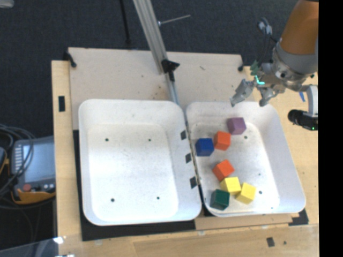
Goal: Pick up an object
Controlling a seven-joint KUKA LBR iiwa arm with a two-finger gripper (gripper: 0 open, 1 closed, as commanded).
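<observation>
Purple cube (pixel 236 125) — just below the open, empty end effector (pixel 253 96)

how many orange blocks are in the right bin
2. One orange block sits between the blue block and the purple block; the other orange block lies lower, just above the yellow blocks. None looks hidden.

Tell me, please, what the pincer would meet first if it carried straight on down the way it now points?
Probably the back rim of the right bin below the open pincer, with the purple cube just beyond; depth is unclear from this slanted view.
</observation>
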